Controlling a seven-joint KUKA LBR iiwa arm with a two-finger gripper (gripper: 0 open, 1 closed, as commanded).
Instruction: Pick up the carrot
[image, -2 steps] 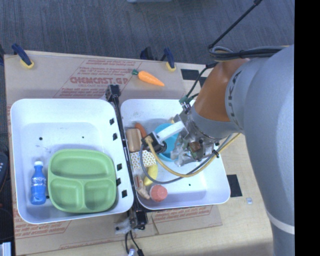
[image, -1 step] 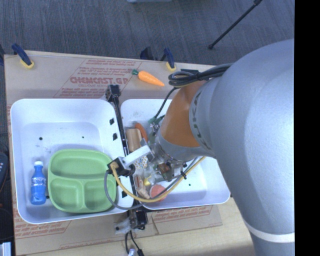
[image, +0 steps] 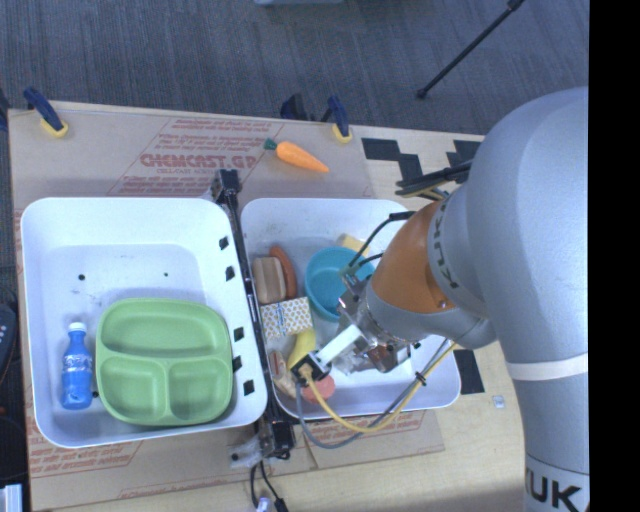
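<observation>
The carrot (image: 300, 157), orange with a green top, lies on the brown board behind the bins, outside both of them. My gripper (image: 372, 352) is down in the right bin (image: 300, 215), near its front, well away from the carrot. The arm's wrist covers the bin's right half.
The right bin holds a blue cup (image: 328, 282), a brown bun (image: 270, 278), a checkered packet (image: 285, 317), a yellow piece (image: 300, 350) and a pink piece (image: 322, 390). The left bin (image: 120, 215) holds a green divided plate (image: 165, 362) and a blue bottle (image: 75, 365). Clamps (image: 338, 118) stand at the board's back edge.
</observation>
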